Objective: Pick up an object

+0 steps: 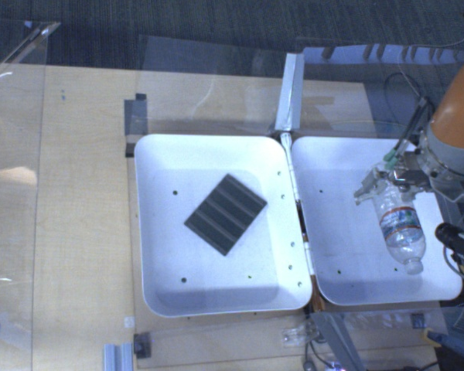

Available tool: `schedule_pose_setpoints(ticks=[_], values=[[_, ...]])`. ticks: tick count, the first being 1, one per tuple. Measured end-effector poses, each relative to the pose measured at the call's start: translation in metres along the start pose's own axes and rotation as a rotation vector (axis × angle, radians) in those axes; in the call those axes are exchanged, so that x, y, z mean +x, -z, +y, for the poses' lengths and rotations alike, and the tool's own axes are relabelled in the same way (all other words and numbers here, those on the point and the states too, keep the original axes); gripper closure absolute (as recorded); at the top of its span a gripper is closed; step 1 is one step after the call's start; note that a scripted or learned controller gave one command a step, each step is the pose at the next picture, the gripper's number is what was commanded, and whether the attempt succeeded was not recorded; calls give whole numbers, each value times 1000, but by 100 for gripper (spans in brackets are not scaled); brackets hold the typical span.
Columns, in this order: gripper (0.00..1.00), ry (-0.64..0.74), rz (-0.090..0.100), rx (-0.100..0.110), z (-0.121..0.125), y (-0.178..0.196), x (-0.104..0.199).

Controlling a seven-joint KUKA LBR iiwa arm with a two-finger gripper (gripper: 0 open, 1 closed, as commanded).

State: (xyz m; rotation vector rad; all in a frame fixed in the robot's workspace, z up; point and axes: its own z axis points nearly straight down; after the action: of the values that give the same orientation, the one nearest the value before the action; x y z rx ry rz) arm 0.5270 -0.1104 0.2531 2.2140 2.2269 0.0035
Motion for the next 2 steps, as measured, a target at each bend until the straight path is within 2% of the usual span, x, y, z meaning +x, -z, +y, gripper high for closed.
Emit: schedule_pose_setpoints(ticks=[1, 2], values=[[0, 63, -1, 0, 4, -106, -68], [0, 38, -3, -10, 31, -165, -95]])
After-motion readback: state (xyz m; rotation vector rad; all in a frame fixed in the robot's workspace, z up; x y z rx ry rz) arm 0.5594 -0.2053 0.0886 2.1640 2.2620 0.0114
